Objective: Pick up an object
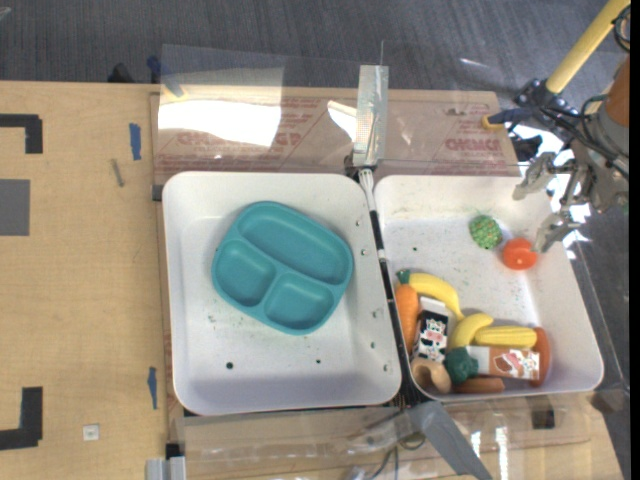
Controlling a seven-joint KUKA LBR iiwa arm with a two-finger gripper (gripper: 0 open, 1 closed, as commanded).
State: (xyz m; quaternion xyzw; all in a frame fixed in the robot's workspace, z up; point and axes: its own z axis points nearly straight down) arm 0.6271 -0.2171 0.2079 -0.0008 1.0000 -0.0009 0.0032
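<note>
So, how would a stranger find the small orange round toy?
Look in the right white bin, at its upper part near the far wall. There the small orange round toy lies beside a bumpy green ball; it alone is smooth and orange.

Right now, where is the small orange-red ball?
In the camera view the orange-red ball lies in the right bin, toward its far right side, just right of the green ball and below the end effector.
</note>
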